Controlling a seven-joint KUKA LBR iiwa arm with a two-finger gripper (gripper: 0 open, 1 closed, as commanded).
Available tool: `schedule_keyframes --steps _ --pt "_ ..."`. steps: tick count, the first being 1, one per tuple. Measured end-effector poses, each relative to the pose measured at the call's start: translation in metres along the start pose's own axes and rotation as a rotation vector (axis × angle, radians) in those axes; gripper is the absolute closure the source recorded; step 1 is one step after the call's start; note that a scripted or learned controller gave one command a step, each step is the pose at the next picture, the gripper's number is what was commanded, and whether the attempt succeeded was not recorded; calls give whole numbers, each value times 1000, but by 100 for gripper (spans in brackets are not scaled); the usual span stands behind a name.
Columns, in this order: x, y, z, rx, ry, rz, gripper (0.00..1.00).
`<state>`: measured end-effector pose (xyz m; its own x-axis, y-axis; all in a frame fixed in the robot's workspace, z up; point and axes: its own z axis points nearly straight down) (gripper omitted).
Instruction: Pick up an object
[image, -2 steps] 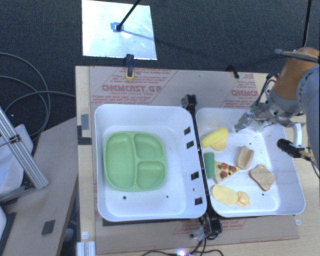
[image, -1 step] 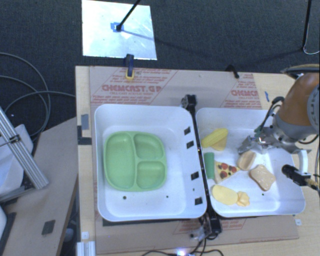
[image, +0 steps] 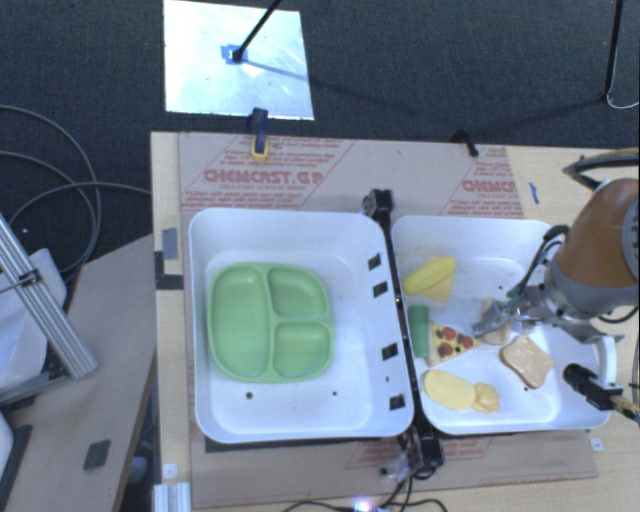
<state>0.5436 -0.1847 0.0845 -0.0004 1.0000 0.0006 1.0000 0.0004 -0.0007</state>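
nothing is lifted yet: your gripper (image: 492, 322) sits low in the right bin (image: 520, 238), fingers' state i cannot tell, beside the pizza slice (image: 452, 341) and toast (image: 527, 360), both lying on its floor.

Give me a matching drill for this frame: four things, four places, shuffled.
Things:
1. green tray
2. toast
3. pizza slice
4. gripper

Places:
A. right bin, just left of the toast
B. left bin
C. right bin, below the arm's wrist
D. above the right bin, between pizza slice and toast

Pairs: 1-B, 2-C, 3-A, 4-D
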Motion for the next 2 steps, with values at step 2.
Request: schedule_keyframes --steps 2 --pt "8 -41 -7 -28 -15 0 0"
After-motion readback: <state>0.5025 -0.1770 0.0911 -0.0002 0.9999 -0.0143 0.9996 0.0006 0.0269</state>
